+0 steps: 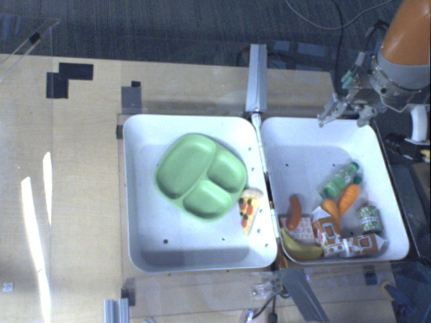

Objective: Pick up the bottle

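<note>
The arm enters at the upper right of the frame, its orange band at the top right corner and the grey wrist just below it. The gripper reaches down and left from the wrist, its two thin fingers spread apart with nothing between them.

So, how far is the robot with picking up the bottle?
Nothing looks done yet: the bottle lies in the right bin, beside the carrots. In hand: the gripper hangs over that bin's far rim, apart from the bottle, with nothing in it. Left: reach the bottle, grasp it, lift it.
</note>
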